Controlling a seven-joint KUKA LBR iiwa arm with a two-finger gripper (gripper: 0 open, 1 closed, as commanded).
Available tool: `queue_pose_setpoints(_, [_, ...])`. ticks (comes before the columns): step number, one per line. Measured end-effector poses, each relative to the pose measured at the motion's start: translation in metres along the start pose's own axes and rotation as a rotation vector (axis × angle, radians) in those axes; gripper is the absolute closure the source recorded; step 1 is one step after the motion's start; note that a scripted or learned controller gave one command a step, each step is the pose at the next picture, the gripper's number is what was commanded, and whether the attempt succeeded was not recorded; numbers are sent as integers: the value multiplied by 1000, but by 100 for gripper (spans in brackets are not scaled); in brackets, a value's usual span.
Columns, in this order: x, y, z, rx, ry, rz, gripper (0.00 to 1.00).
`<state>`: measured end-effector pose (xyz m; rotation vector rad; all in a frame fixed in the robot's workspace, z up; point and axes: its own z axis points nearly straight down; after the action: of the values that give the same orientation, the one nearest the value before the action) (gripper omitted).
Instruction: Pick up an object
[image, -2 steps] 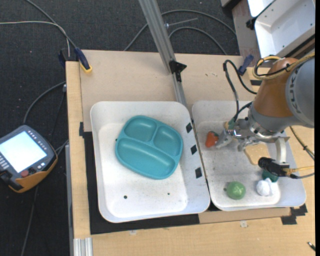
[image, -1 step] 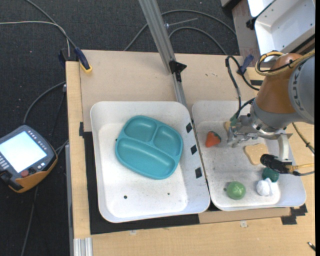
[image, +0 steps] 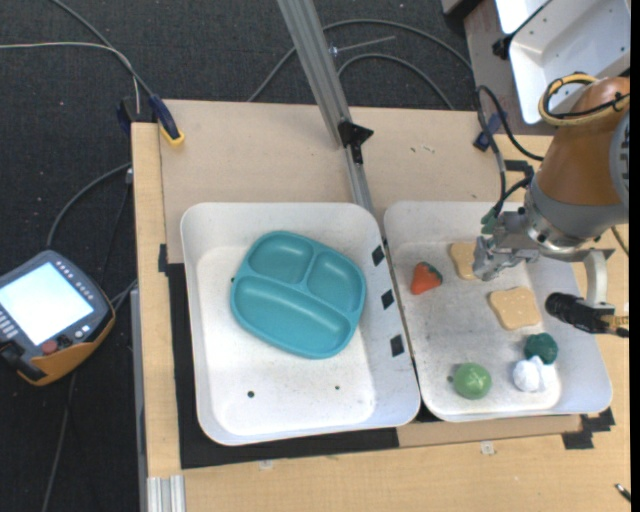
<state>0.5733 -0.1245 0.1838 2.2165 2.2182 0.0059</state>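
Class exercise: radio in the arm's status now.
Gripper low in right bin, beside tan piece. No grasp seen. Strawberry, toast close by.

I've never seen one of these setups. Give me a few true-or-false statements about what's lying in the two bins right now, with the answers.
1. The teal divided plate lies in the left bin. True.
2. The red strawberry-like piece lies on the plate. False: it lies in the right bin, near its left wall.
3. The gripper is over the right bin, next to a small tan piece. True.
4. The green ball sits in the left bin. False: it sits near the front of the right bin.
5. The tan toast-like slice lies flat in the right bin. True.
6. The plate holds food. False: its compartments are bare.
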Motion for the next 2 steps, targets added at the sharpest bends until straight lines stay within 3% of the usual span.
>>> queue_pose_setpoints(2, [7, 6, -91, 0, 0, -1, 100])
